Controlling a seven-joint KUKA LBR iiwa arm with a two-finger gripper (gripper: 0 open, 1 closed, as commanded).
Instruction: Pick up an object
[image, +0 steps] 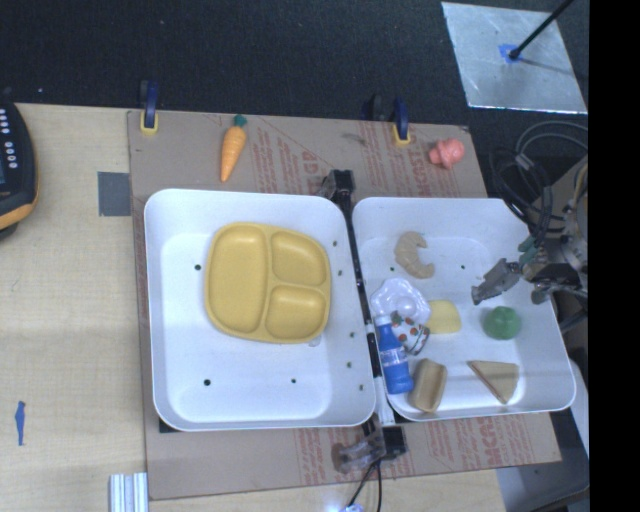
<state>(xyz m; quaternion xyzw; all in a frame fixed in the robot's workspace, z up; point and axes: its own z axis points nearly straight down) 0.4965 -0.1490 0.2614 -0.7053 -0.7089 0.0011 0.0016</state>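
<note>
The green ball (502, 322) looks the likeliest thing to be picked, since it lies in the right bin (470, 215) nearest the gripper (512, 277), just below and a little inward of the dark fingertip that pokes in over the bin's right wall. From where I stand I cannot tell how that gripper is set; the parts blur together at the bin's edge, and nothing shows held in it. Taking the green ball as the landmark, a pale yellow lump (444, 318) sits just to its left, and beyond that a crumpled clear bag (398, 303) lies against a blue bottle (392, 356) that rests along the bin's left wall. Below the ball lies a tan wedge (495, 378), and down to its left a brown block (428, 385). Up and left of it is a beige curved piece (413, 253) on open floor. The things are scattered loosely, I would guess so that each can be reached singly. Far left of the ball, the left bin (170, 400) holds a yellow divided tray (268, 282). Beyond the bins, a toy carrot (232, 148) and a pink lump (448, 152) lie on the bench (70, 300), out of play.
</note>
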